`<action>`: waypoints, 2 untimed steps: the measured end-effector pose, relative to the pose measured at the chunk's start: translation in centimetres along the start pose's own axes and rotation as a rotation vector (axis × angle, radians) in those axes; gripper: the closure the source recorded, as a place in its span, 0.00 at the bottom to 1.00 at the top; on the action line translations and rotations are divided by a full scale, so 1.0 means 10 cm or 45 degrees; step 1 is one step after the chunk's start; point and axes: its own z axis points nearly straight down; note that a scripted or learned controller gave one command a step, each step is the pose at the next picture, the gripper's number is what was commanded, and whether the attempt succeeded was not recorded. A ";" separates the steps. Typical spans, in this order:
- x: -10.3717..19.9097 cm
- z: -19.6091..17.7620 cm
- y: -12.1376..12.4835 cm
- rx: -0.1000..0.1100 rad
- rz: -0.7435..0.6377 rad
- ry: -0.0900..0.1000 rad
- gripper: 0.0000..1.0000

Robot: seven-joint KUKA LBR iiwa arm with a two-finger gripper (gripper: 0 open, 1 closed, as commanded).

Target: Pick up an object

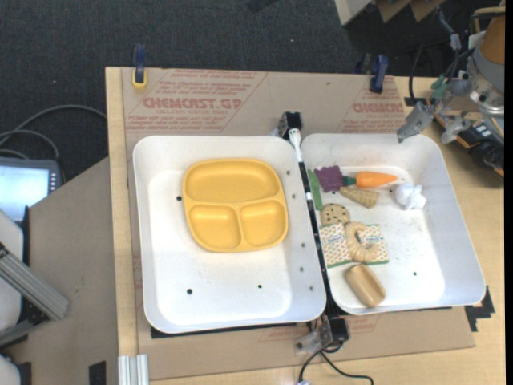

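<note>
Above the right bin's [449, 215] far corner, the hand [417, 123] hangs tilted.

A robotics lab: two white bins [160, 295] sit on a protective-film-covered board [240, 95] held by blue clamps [139, 64], with loose cables [48, 123] over dark carpet [120, 14].

Two white bins [152, 239] rest on a brown board [240, 95] printed with red lettering. The left bin holds a yellow tray [235, 203]. The right bin [449, 239] contains an orange carrot [373, 180], a purple piece [328, 176], a tan cookie [333, 214] with dark specks, a light brown roll [365, 285], a white lump [410, 196], and a pale pretzel [365, 241] on a green-edged card [335, 245]. Blue clamps [139, 57] grip the board's far edge.
</note>
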 end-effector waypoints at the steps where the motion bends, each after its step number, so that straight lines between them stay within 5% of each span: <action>1: 0.23 1.51 -0.18 0.019 0.000 0.007 0.00; 2: 0.16 1.66 0.29 -0.013 -0.005 -0.004 0.00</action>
